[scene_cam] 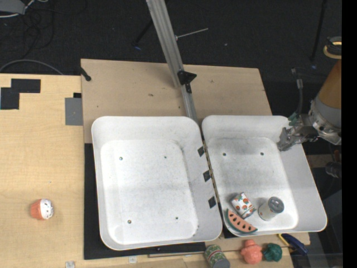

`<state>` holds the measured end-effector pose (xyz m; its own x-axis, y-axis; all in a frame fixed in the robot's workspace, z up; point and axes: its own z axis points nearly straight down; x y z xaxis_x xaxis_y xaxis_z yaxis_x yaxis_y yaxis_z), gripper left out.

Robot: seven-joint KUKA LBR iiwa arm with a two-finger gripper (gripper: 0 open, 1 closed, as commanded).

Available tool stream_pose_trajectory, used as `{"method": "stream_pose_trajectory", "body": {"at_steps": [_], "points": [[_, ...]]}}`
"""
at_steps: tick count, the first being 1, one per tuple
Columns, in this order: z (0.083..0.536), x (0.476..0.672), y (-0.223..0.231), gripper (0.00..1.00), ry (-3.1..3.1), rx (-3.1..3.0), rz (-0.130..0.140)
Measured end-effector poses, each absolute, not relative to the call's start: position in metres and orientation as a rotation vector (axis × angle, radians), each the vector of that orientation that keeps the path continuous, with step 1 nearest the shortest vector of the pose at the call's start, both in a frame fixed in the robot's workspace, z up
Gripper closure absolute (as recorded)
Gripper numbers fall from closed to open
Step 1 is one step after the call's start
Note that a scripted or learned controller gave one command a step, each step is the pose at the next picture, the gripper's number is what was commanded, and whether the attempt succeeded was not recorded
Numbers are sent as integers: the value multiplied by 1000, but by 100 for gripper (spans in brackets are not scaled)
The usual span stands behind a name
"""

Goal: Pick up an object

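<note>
We see the tool (285,138) at the right bin's (245,128) far right rim; whether it is open or closed, we cannot tell. A patterned cup (242,205), grey cylinder (271,208) and watermelon slice (241,222) lie at the bin's near edge.

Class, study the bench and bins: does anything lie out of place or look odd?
Yes. An orange and white ball sits alone on the wooden surface left of the bins, and three small toys lie outside the right bin, below its near edge.
</note>
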<state>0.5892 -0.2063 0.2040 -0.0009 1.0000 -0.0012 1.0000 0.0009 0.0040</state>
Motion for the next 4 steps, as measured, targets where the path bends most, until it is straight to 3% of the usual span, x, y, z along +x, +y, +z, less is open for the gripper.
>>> {"method": "stream_pose_trajectory", "body": {"at_steps": [4], "points": [[229,632,-10,100,2227,2218,2]]}}
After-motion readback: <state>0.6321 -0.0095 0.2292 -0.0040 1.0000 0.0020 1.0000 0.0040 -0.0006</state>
